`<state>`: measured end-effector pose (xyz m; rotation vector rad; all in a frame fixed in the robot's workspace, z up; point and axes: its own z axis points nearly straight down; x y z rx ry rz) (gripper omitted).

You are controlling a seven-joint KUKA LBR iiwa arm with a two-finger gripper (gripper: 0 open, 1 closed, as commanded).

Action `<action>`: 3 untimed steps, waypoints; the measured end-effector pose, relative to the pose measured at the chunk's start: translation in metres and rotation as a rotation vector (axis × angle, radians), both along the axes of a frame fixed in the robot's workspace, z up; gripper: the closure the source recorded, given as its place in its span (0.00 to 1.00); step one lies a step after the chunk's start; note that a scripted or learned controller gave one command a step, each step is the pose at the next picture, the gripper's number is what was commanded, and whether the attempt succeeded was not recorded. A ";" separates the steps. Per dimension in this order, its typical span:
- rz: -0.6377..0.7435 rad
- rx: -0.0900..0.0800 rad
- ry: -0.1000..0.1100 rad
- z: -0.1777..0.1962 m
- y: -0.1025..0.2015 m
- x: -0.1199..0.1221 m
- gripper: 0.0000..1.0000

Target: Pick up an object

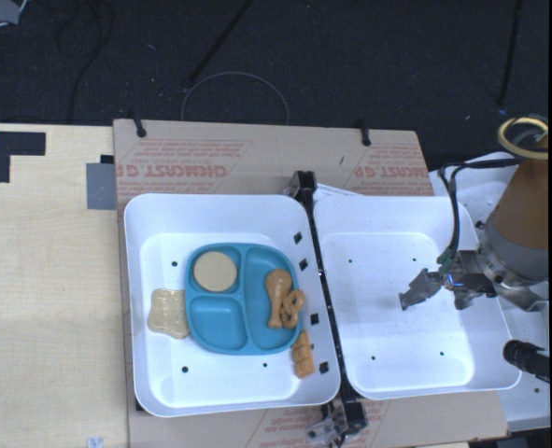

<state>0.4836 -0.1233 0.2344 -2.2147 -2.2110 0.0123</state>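
Note:
A blue sectioned plate (221, 329) lies in the left bin (159, 227). On it rest a round tan cracker-like disc (214, 271) and a brown pretzel-shaped piece (283, 298). A pale beige toast-shaped piece (168, 313) lies against the plate's left edge, on the bin floor. A small orange-brown piece (302, 354) lies by the plate's lower right corner. My gripper (425, 290) hangs over the right bin (397, 343), near its right side, far from all these objects. Nothing shows between its fingers.
A black divider clamp (311, 250) runs between the two bins. Cardboard (257, 161) lies under both bins. The wooden bench top (42, 297) stretches to the left. Cables (453, 203) hang near the arm at the right.

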 end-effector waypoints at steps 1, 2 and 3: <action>0.002 -0.001 -0.010 0.005 0.000 0.002 0.00; 0.002 0.000 -0.005 -0.059 0.001 0.003 0.00; 0.002 0.000 -0.005 -0.113 0.013 -0.001 0.00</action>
